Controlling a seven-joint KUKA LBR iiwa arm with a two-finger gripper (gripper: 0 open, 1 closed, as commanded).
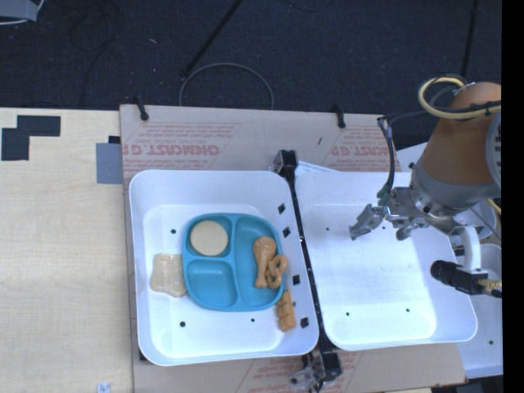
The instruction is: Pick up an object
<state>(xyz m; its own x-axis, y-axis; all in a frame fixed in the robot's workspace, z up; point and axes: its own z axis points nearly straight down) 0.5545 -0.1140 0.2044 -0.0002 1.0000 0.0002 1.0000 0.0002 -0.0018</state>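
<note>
1. Arm (458,150) enters from the right edge, orange band above a grey wrist, bent down over the right bin (385,318). Tool (381,222) hangs above that bin's upper-middle floor, pointing left toward the divider.
2. Tool state — grip width cannot be read from this angle; nothing visible in its grasp.
3. Two white bins sit side by side on the table (57,252), touching along a black centre seam.
4. Left bin (164,195) holds one blue divided tray (217,289), three compartments.
5. Tray contents: one round tan disc (208,237) in the upper-left compartment; one knobbly tan piece (268,262) in the right compartment.
6. Loose on the left bin floor — one pale bread-like slab (168,274) touching the tray's left edge; one small tan chunk (285,311) just beside the tray's lower-right corner.
7. Count: four candidate objects, all in the left bin, well apart from the tool.
</note>
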